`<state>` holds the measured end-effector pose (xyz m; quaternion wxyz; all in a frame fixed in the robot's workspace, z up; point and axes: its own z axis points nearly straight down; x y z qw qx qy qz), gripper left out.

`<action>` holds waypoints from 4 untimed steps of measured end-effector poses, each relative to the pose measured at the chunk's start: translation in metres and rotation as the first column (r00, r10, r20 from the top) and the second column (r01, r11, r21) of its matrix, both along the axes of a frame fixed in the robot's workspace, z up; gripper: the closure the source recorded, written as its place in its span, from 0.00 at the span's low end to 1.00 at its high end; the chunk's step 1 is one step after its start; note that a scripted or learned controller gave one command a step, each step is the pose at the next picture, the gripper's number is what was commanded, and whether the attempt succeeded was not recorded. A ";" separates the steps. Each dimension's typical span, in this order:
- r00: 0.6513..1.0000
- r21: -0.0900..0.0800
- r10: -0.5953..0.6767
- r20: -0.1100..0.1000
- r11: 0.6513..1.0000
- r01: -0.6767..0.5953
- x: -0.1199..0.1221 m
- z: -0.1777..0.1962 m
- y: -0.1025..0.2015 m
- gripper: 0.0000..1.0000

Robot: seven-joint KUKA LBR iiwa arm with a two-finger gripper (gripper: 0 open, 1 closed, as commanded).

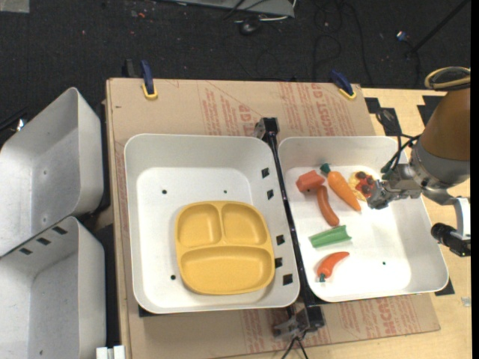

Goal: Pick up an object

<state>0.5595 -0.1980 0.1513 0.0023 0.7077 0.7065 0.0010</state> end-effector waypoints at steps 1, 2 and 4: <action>1.000 -0.001 0.004 0.002 1.000 -0.004 0.002 0.064 -0.003 1.00; 1.000 0.000 0.004 -0.001 1.000 -0.004 0.003 0.098 -0.003 1.00; 1.000 0.003 0.010 -0.005 1.000 -0.010 0.029 0.090 0.109 1.00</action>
